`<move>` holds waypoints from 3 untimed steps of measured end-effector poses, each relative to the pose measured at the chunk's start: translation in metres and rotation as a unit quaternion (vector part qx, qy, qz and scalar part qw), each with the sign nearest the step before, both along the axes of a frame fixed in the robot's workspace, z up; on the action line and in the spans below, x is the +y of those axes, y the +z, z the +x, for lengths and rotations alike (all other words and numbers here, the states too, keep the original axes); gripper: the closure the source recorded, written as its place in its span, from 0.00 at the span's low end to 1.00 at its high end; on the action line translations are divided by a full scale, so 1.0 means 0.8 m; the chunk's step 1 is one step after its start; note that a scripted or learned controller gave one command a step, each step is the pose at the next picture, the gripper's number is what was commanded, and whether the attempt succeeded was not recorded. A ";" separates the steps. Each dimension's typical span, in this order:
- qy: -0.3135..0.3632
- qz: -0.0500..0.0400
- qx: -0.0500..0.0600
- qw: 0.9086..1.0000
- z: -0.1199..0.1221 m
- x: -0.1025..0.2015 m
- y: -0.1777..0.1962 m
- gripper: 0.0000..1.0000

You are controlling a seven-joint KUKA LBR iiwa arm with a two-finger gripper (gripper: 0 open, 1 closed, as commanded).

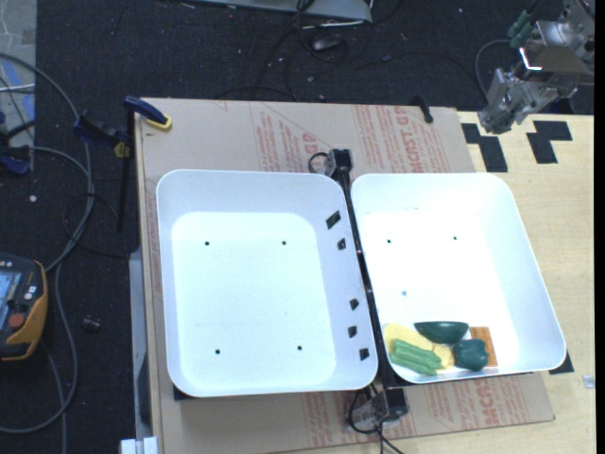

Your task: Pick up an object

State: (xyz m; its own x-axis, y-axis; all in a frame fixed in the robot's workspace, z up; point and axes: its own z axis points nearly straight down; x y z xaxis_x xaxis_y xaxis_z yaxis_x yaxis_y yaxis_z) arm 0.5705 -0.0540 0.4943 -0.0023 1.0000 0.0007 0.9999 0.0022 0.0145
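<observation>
Hovering at the upper right beyond the bins, the tool (499, 113) has its opening hidden; I cannot tell its state. Toy foods (438, 344) cluster at the right bin's (529, 272) near edge, well apart, toward the viewer.

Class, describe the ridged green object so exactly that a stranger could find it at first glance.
Start at the right-hand white bin and go to its near corner, where a small cluster lies. The ridged green object is at the cluster's left end, resting on a yellow piece. Unlike the darker bowl and teal lump, it is long, light green and grooved.
</observation>
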 end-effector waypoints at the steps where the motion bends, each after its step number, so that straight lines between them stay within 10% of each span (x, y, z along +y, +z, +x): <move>1: 0.001 0.000 0.004 1.000 -0.035 0.047 0.059 1.00; 3: 0.001 0.000 0.008 1.000 -0.093 0.113 0.055 1.00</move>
